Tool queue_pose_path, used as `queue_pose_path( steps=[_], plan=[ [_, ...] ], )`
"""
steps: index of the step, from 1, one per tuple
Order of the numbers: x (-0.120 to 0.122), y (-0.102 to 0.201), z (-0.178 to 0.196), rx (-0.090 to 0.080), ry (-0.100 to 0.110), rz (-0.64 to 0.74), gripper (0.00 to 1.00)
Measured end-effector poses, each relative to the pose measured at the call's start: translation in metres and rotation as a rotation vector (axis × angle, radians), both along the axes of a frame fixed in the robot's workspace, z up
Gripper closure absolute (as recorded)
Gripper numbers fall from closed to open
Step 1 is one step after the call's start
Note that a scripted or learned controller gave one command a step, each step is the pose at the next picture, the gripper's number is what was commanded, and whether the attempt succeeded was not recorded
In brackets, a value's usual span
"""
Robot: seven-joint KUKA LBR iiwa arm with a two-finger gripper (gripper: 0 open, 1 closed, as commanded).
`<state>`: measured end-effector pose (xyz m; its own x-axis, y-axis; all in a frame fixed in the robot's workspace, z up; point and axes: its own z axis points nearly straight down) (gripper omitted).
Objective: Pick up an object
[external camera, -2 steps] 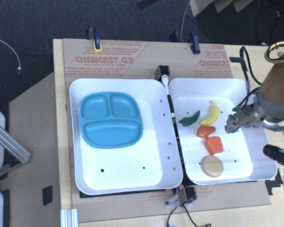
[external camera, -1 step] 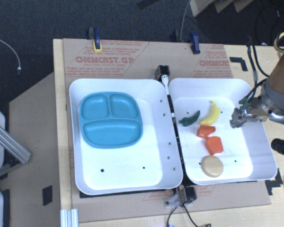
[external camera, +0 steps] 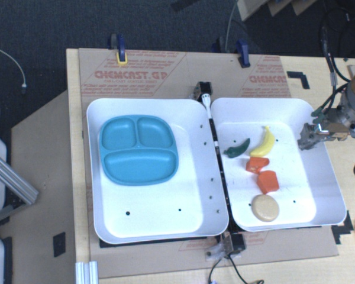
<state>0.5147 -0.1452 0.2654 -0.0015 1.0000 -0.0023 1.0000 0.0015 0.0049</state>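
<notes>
On the surface (external camera: 165,70) we see two white bins. The hand (external camera: 310,136) hovers at the right bin (external camera: 319,182) near a banana (external camera: 264,142); we cannot tell its grip

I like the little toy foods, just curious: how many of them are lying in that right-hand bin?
5: a green pepper leftmost, a yellow banana beside it, a small red piece under the banana, an orange-red block below that, a beige round piece nearest the front.
</notes>
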Motion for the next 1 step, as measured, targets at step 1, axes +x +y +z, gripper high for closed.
queue_pose_path(
  steps=[1],
  plan=[
    [0.0284, 0.0405, -0.0025, 0.001, 0.002, 0.001, 1.00]
  ],
)
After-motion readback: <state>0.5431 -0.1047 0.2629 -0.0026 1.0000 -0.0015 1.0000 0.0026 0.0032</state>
